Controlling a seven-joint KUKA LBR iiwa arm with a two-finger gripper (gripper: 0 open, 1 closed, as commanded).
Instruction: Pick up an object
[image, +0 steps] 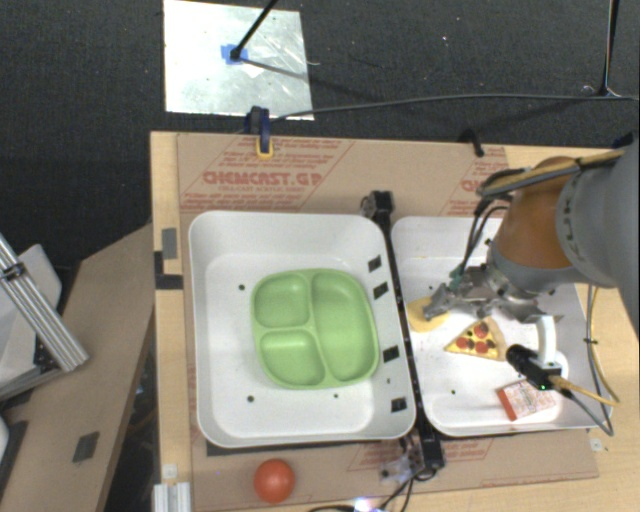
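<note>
In the right bin (440, 410) my gripper (441, 301) reaches down near the left wall, its tip right over a flat pale yellow piece (426, 320) on the bin floor. Whether it touches that piece I cannot tell. A toy pizza slice (477, 341) with red dots lies just to the right of the tip. A small red and white packet (524, 401) lies near the bin's front right corner. The grey arm with its orange band (535, 235) hides the back right of this bin.
The left bin (215, 300) holds a green divided plate (314, 327) in its middle. A red ball (274, 480) rests on the bench in front of the left bin. Black clips line the wall between the bins.
</note>
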